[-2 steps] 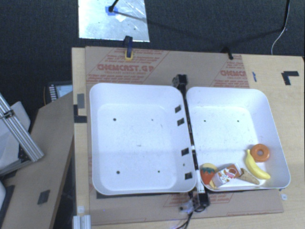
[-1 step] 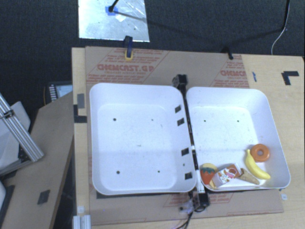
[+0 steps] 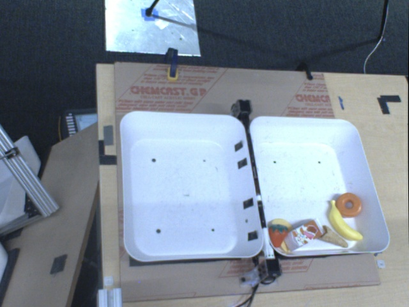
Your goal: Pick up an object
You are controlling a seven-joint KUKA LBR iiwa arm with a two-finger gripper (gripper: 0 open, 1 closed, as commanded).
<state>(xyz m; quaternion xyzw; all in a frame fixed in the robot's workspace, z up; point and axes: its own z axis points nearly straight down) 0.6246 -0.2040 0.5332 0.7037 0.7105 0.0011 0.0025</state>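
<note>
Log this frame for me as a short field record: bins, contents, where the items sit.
bins: two shallow white bins side by side, left bin and right bin
right bin contents: banana, orange donut, red-orange round item, small printed packet, brown wedge-shaped piece
item placement: all clustered along the right bin's near edge
task status: no item lifted yet
</note>
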